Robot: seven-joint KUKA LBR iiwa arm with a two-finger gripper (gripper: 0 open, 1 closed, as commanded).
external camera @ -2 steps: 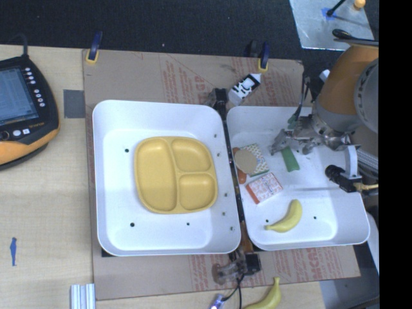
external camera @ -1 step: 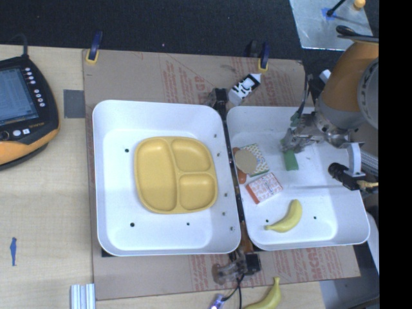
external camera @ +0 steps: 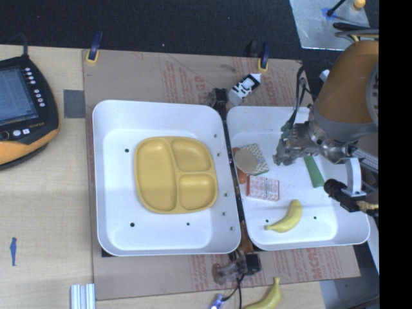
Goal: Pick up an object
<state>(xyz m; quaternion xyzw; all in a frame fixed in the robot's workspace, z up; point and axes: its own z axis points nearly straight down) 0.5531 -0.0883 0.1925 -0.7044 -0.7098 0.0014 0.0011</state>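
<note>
The right bin [external camera: 322, 237] holds a yellow banana [external camera: 286, 217] near its front, a red and white packet [external camera: 263, 188] in the middle, and a round brown item on a greenish patterned packet [external camera: 250, 159] at the left wall. A green stick-like object [external camera: 314, 171] lies slanted towards the right. My gripper [external camera: 285, 154] hangs over the middle of this bin, just right of the brown item and above the red and white packet. Nothing is visibly held in it.
The left bin [external camera: 109, 230] carries a yellow divided plate [external camera: 175, 174]. A second banana [external camera: 267, 296] lies on the bench in front of the bins. A black and white object [external camera: 244, 88] sits behind them. A teach pendant [external camera: 22, 111] rests at far left.
</note>
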